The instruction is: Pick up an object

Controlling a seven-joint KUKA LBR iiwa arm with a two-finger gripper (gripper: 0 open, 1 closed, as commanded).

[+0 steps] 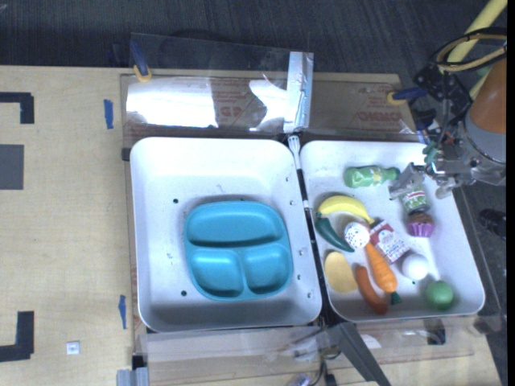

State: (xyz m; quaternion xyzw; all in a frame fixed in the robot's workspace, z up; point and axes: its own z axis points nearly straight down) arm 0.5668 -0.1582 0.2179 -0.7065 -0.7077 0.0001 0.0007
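Note:
My gripper [424, 187] hangs over the upper right part of the right bin [475, 280], and its two grey fingers stand apart, open. Just below it sits a purple cupcake toy [420, 225] with a dark top, not gripped. A green bottle [370, 175] lies to the gripper's left. Further down lie a banana [344, 207], a dark green pepper [328, 233], a white spotted egg [356, 236], a carrot [381, 270], a sausage [368, 289], a yellow chip [339, 272], a red-and-white packet [389, 243], a white ball [415, 267] and a green lime [439, 294].
The left bin [153, 215] holds a blue divided tray [238, 248]. A clear plastic sheet and cardboard [217, 95] lie behind the bins. Cables and the arm [483, 111] crowd the right bin's far right corner.

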